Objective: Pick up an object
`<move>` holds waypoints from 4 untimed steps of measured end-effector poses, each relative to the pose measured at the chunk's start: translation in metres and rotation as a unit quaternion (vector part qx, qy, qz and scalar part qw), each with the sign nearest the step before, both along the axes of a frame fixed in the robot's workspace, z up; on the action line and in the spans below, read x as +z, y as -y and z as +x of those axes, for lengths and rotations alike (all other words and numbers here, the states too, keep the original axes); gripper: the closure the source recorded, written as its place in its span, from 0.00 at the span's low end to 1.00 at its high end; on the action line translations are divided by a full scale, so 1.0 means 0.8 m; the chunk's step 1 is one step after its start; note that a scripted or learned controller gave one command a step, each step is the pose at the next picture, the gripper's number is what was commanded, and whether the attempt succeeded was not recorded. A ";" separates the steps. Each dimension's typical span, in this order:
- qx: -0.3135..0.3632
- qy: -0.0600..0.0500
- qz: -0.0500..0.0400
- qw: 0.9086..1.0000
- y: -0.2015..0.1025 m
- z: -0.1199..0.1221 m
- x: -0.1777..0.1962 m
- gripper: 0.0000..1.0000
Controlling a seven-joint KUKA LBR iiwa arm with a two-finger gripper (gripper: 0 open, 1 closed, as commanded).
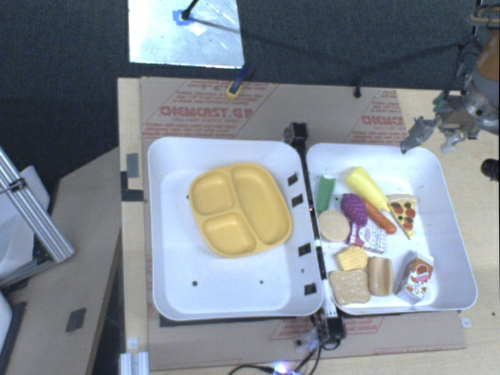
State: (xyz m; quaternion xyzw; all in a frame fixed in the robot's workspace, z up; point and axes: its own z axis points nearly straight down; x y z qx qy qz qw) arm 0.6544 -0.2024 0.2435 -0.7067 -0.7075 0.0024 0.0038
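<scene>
The gripper [434,133] hangs with its fingers spread and empty over the far right corner of the right bin [457,233], where toy foods cluster. The yellow cone [366,186], nearest it, looks light, rigid and slick, best pinched across its thick middle. The arm is cut off at the frame edge, and the small items overlap, blurring their outlines.

dark grey carpet floor [62,69] all around, with a shiny metal plate [186,22] lying up top. light wood bench [86,233] sits under brown printed cardboard [258,108], and an aluminium frame [27,209] pokes in at left.
</scene>
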 end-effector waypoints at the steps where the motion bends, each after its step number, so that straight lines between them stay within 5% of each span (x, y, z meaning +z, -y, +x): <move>1: 0.001 0.006 -0.001 1.000 -0.001 0.003 0.009 0.00; 4: 0.003 0.004 -0.001 1.000 -0.006 0.025 -0.192 0.00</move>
